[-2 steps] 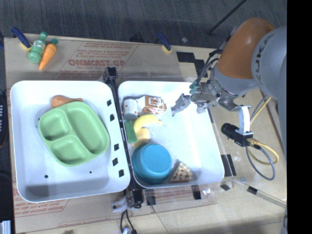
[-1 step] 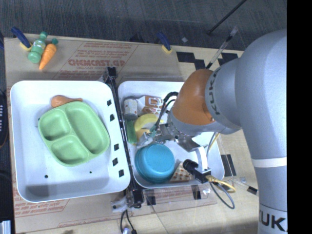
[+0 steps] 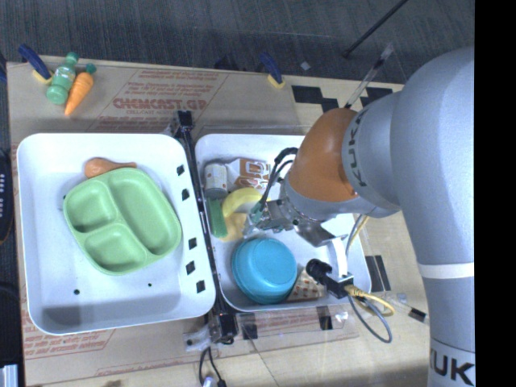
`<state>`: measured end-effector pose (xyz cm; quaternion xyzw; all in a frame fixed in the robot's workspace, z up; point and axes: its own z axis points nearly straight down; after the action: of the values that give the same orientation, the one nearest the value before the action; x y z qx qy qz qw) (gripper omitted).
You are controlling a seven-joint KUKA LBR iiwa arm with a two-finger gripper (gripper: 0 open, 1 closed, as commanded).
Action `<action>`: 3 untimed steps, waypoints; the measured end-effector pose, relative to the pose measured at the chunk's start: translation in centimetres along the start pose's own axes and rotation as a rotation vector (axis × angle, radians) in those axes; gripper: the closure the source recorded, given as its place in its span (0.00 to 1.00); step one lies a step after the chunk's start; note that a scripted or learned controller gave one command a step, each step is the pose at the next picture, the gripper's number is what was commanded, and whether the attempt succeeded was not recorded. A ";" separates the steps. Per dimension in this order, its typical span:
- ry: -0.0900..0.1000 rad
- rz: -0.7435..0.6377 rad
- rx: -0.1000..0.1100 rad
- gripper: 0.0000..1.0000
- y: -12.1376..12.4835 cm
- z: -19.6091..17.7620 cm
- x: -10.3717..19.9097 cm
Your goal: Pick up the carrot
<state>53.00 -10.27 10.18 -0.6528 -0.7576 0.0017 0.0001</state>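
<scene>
An orange toy carrot (image 3: 78, 93) with a green top lies on the cardboard at the far left, beyond the left bin (image 3: 32, 216) and outside both bins. My gripper (image 3: 264, 214) is down in the right bin (image 3: 266, 146), far from the carrot. It hangs over a yellow banana-like piece (image 3: 239, 203), just above the blue bowl (image 3: 264, 269). The orange wrist band and grey arm cover most of the gripper.
A green toy bottle (image 3: 60, 84) lies beside the carrot. In the left bin sit a green divided plate (image 3: 121, 218) and an orange-brown food piece (image 3: 105, 167). The right bin also holds a can (image 3: 215, 178), a green item (image 3: 218, 218) and a small packet (image 3: 253, 168).
</scene>
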 end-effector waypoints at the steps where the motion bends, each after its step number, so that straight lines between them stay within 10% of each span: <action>1: 0.003 -0.064 -0.003 1.00 -5.5 1.0 -1.4; 2: -0.004 -0.172 -0.005 1.00 -6.5 -9.6 -8.0; 3: 0.002 -0.173 0.000 0.00 -6.5 -9.3 -7.8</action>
<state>47.73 -18.88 19.49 -0.5850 -0.8111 0.0011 0.0008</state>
